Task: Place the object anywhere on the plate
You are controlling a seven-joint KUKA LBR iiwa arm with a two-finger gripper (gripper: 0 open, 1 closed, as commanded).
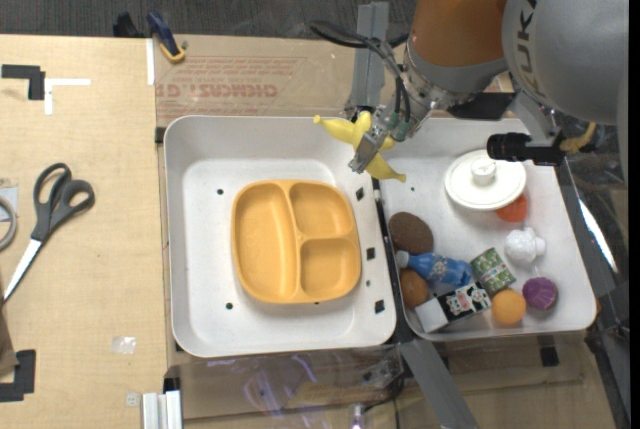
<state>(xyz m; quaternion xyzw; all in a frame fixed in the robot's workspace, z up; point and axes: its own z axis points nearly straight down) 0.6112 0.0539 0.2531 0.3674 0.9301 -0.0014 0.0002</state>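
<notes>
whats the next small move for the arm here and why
Probably carry the banana left and toward the bench's front edge. The tool has it between its fingers, raised above the seam between the two bins, while the yellow plate lies in the left bin. The banana is beside the plate's far right corner, not over it, so releasing now would likely miss.

Gripper (366,145) grips banana (352,132) beside plate (296,241)

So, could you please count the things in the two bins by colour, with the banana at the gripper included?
Yellow: 2, the banana in the gripper and the plate
White: 2
Orange: 3
Brown: 1
Blue: 1
Green: 1
Purple: 1
Black and white: 1
Total: 12
</notes>
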